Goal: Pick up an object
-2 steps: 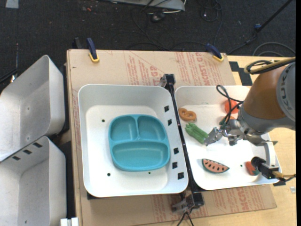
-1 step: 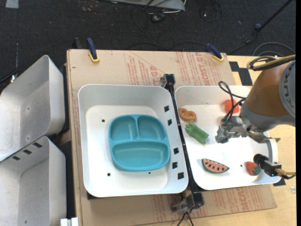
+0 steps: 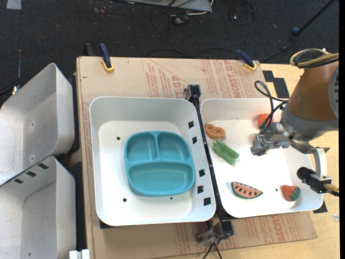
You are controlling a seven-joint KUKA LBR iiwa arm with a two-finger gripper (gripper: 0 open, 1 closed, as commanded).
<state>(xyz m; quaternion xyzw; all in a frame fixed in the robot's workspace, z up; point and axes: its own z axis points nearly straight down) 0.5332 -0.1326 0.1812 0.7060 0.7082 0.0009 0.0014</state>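
In the right bin [image 3: 253, 106] lie an orange pretzel [image 3: 214, 130], a green bean pod [image 3: 225, 152], a watermelon slice [image 3: 247, 190] and a small red and green piece [image 3: 291, 192]. An orange-red object [image 3: 262, 120] peeks out behind the wrist. My gripper [image 3: 260, 147] hangs low over the bin's middle right, to the right of the green pod and apart from it. I see nothing between its fingers.
The left bin [image 3: 102, 144] holds a teal divided plate [image 3: 159, 163]. Two spare white bins [image 3: 32, 117] lean at the far left off the bench. Clamps [image 3: 107, 58] sit on the bench's back edge. A black divider [image 3: 204, 144] runs between the bins.
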